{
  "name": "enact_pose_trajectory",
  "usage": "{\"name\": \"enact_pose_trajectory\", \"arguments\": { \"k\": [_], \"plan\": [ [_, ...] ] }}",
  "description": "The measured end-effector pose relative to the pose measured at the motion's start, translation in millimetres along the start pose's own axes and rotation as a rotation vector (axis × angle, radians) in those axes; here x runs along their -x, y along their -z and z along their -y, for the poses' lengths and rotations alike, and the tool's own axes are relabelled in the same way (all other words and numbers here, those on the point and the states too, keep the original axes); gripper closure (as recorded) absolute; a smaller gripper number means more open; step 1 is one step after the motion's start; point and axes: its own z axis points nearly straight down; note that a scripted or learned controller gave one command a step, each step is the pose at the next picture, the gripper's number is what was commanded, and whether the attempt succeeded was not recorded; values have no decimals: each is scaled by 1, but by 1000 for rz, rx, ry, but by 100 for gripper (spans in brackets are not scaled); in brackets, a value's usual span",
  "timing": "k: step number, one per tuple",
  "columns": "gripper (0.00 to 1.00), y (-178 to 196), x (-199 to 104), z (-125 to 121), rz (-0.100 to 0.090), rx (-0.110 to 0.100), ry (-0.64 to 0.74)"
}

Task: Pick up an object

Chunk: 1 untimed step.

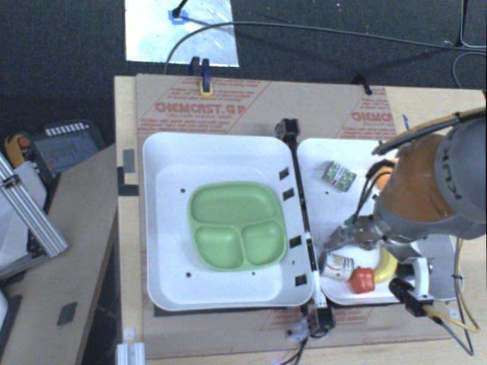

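Note:
My gripper (pixel 346 238) hangs low over the front left part of the right bin (pixel 319 152), below the grey and orange arm (pixel 426 185). Just under it lies a small white bottle with a red and yellow label (pixel 338 265). A red pepper-like toy (pixel 362 280) sits beside the bottle, with a yellow banana (pixel 386 267) to its right, partly under the arm. A small green box (pixel 337 175) lies apart from them at the back of this bin. Nothing shows in the gripper's grasp.
The left bin (pixel 163 204) holds a green divided plate (pixel 234 225). A black divider (pixel 298 204) runs between the bins. White hardware (pixel 417 280) sticks out near the right bin's front edge. Cables lie on the dark floor behind the bench.

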Motion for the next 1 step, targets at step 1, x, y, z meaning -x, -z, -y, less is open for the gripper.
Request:
{"name": "enact_pose_trajectory", "arguments": {
  "k": [1],
  "plan": [
    [100, 12, 0, -1, 0, 3, 1]
  ]
}}
